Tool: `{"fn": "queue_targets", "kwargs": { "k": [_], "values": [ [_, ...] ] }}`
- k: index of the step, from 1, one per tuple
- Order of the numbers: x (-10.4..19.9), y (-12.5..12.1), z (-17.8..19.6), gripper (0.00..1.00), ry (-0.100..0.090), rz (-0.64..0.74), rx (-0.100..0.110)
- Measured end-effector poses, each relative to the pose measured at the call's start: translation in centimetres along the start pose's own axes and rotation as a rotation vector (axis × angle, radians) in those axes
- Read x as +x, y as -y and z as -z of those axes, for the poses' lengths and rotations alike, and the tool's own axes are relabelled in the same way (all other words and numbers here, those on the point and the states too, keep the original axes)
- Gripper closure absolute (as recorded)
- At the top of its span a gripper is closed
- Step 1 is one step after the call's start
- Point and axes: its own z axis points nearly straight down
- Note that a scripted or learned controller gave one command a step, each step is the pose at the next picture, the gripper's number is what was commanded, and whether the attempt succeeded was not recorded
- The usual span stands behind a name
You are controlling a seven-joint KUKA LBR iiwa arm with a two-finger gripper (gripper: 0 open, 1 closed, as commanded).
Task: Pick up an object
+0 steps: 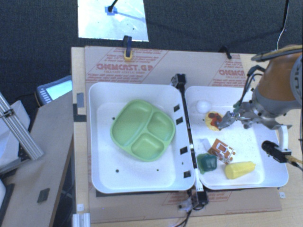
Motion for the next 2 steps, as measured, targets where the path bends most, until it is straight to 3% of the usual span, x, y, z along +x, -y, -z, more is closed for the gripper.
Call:
{"fn": "queue_targets", "kwargs": {
  "k": [1, 2],
  "values": [
    [0.6, 0.1, -6.1, 0.0, 0.0, 0.0, 0.001],
    [0.5, -0.1, -4.8, 1.0, 0.002, -0.002, -0.004]
  ]
}}
